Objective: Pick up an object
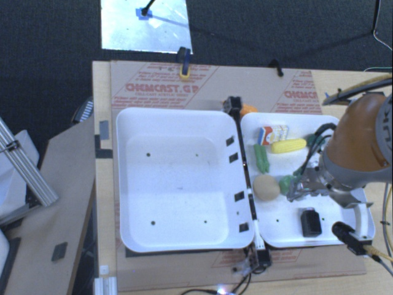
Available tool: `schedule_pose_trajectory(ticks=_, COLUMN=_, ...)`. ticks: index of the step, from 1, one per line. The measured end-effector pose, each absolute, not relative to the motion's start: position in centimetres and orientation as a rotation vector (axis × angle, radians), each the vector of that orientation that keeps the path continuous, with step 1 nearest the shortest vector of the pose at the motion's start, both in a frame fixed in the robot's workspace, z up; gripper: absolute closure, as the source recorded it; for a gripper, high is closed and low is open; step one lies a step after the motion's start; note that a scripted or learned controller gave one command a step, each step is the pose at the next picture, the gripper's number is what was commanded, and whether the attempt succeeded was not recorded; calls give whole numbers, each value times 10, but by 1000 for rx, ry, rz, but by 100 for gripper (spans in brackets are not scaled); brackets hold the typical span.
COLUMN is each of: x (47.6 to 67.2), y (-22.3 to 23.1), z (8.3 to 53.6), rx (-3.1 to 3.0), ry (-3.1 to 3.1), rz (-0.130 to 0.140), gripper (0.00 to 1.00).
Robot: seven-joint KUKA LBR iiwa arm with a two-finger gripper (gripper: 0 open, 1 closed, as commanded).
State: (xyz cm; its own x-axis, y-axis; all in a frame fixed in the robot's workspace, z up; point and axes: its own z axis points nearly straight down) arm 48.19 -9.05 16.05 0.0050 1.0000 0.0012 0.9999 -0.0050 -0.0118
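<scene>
The right bin (288, 235) holds several small objects. A white and red box (274, 133) lies at the back, with a yellow corn cob (288, 145) just in front of it. A green pod (262, 158) lies near the left wall, and a tan ball (266, 188) sits below it. A small green object (286, 184) lies right of the ball. My gripper (299, 189) is low in the bin, right against this green object. A black block (311, 222) lies on the bin floor in front of the gripper.
The left bin (178, 177) stands beside the right one, with a black divider (245, 177) between them. An orange object (249, 110) sits just behind the right bin's back rim. The arm's bulk covers the right bin's right side.
</scene>
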Motion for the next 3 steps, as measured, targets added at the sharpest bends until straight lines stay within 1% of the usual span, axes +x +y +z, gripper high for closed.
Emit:
schedule_pose_trajectory(ticks=1, x=486, y=-97, z=81, rx=-2222, ry=-2221, rz=0, gripper=100)
schedule_pose_trajectory(ticks=2, x=503, y=-20, z=190, rx=-2212, ry=-2241, rz=-16, gripper=100)
schedule_pose_trajectory(ticks=3, x=540, y=2, z=215, rx=-2215, ry=-2233, rz=-7, gripper=100)
